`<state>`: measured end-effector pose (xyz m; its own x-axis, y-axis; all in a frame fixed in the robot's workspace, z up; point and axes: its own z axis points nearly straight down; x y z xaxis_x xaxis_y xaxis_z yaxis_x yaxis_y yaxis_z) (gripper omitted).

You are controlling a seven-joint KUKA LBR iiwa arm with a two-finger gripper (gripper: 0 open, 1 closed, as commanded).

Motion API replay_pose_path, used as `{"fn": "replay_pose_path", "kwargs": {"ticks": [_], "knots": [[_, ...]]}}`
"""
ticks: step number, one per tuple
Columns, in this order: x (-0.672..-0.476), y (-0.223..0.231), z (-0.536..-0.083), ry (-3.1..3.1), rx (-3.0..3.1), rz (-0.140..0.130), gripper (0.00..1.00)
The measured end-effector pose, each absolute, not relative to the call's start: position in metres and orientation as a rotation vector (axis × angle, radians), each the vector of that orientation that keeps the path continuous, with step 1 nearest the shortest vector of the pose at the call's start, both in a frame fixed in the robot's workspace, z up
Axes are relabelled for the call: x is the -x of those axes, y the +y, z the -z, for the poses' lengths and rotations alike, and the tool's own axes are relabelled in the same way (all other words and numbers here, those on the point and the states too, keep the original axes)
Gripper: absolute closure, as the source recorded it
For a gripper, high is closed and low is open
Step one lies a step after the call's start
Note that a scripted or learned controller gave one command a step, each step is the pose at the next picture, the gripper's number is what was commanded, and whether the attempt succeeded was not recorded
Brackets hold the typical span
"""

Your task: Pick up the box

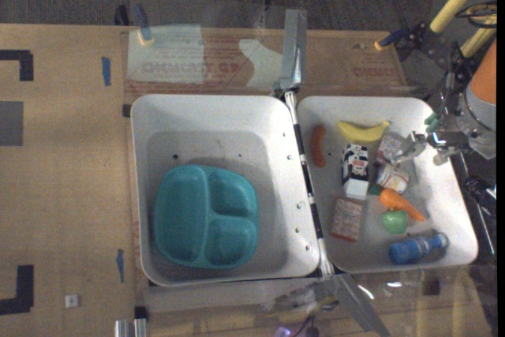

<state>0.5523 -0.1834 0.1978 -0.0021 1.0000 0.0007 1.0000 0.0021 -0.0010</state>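
Observation:
A small black-and-white carton box [356,167] stands in the middle of the right bin [465,209]. A flat reddish-brown box [346,219] lies just below it, toward the bin's front. My gripper [412,146] reaches in from the right edge and hangs over the bin's upper right part, above a silvery packet [390,146]. It is to the right of the carton box, about a box-width away, and nothing shows held in it.
The right bin also holds a banana [363,129], a reddish sausage [317,146], a carrot [401,203], a green fruit [394,222] and a blue bottle [417,248]. A teal divided plate [207,215] lies in the left bin [150,130].

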Motion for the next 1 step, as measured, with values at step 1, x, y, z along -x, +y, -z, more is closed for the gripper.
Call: {"fn": "replay_pose_path", "kwargs": {"ticks": [1], "knots": [[-0.5853, -0.2125, -0.1006, -2.004, 2.422, 0.021, 0.00]]}}
